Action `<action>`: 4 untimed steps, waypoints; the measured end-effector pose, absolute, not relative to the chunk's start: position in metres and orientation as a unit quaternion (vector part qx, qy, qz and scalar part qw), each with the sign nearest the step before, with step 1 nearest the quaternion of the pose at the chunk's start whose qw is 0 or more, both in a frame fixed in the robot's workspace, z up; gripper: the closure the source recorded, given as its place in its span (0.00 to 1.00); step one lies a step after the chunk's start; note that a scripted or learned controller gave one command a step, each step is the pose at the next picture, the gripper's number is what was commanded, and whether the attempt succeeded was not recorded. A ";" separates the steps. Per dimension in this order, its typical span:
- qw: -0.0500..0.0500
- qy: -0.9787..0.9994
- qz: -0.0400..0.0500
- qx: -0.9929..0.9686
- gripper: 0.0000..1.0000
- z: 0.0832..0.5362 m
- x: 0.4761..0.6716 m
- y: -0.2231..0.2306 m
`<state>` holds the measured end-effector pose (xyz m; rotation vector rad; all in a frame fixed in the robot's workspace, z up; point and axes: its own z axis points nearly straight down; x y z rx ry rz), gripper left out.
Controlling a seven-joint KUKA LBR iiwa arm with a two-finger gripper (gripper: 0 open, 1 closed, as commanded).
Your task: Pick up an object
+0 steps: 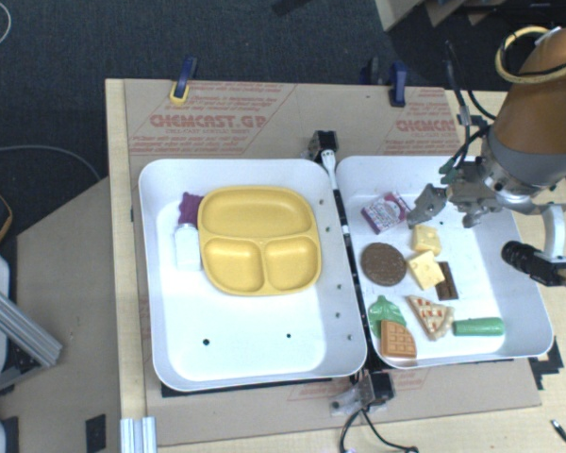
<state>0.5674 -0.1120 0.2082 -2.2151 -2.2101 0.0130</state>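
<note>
Two fingers of the gripper [446, 206] are standing apart with nothing between them, hovering over the upper part of the right bin [533, 333], and we are judging that the step in hand is choosing a target and coming down on it. Just below the gripper we are seeing a small yellow block [426, 239], pale and cube-like, with a second yellow wedge [424, 270] touching or nearly touching a brown bar [447, 280] beneath it. To do this well, we are thinking the fingers should be straddling the upper block squarely and descending straight, since it is sitting slightly clear of its neighbours. To the gripper's left a pink wrapped packet [386, 211] is lying near the bin's upper wall, and a brown cookie [384, 263] is resting flat, probably too low to pinch easily. Farther down we are seeing a pizza slice [431, 316], a waffle [397, 339] with a green piece [386, 310] by it, and a green cylinder [477, 327]. In the left bin [245, 357] a yellow tray [259, 239] is lying beside a white bottle [186, 248].
</note>
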 end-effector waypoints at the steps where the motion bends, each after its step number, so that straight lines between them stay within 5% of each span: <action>1: 0.001 -0.707 0.000 -0.707 0.00 0.215 0.570 -0.112; 4: 0.000 -0.707 -0.001 -0.708 0.00 0.086 0.565 -0.110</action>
